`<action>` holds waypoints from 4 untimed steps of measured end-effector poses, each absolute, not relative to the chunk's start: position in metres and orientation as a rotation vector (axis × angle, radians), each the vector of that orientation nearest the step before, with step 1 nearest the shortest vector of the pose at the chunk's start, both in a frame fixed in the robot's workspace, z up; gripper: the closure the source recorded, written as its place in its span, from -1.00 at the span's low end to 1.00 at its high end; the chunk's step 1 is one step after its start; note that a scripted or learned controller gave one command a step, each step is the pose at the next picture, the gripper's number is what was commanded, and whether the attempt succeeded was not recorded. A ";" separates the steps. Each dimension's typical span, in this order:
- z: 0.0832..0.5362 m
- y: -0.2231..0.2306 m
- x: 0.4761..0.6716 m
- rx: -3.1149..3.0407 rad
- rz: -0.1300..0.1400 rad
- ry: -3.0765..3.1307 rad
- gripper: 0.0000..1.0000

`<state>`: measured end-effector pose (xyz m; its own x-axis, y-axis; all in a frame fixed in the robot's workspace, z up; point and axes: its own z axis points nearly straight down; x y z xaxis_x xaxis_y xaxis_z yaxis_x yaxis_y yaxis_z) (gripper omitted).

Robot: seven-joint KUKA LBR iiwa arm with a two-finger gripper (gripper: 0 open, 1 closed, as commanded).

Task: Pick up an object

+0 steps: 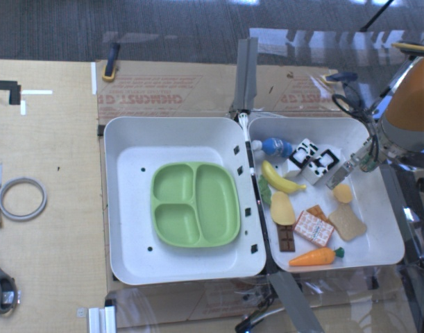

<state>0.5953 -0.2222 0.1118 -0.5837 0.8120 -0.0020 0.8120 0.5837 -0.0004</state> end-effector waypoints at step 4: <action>0.202 -0.147 0.608 2.042 -0.001 2.385 1.00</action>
